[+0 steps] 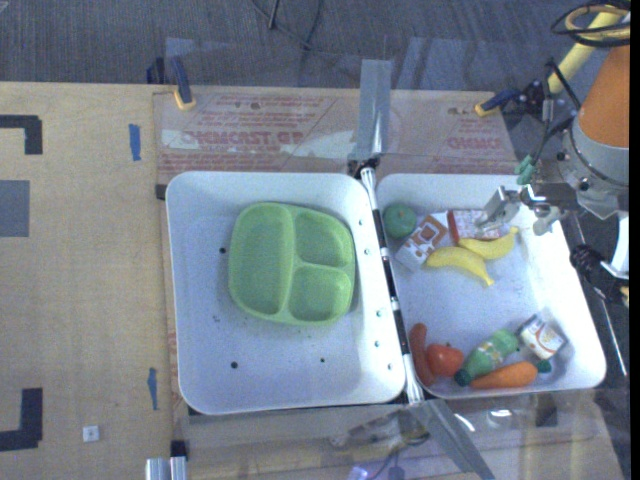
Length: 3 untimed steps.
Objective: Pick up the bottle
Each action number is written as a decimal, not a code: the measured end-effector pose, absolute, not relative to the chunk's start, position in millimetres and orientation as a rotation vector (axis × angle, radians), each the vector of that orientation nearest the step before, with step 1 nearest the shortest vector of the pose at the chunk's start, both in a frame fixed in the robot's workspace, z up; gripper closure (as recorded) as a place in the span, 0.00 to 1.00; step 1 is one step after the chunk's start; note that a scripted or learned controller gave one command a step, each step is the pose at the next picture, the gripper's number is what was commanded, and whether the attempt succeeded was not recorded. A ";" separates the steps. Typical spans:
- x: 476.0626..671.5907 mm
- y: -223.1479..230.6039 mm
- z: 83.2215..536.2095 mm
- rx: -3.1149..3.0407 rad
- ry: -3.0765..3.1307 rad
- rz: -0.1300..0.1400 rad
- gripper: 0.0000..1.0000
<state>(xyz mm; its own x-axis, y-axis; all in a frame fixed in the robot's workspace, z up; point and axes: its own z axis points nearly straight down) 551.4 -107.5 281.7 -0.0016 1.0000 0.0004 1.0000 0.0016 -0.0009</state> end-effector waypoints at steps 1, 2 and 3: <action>479.4 -145.1 188.8 -2.209 -2.234 0.000 0.00; 482.3 -160.1 89.0 -1.741 -2.626 -0.007 0.00; 482.5 -160.3 89.0 -1.741 -2.626 -0.007 0.00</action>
<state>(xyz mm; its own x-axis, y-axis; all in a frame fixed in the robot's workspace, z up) 482.5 -160.3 89.0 -0.3892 0.9212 -0.0053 0.9211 0.3892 0.0088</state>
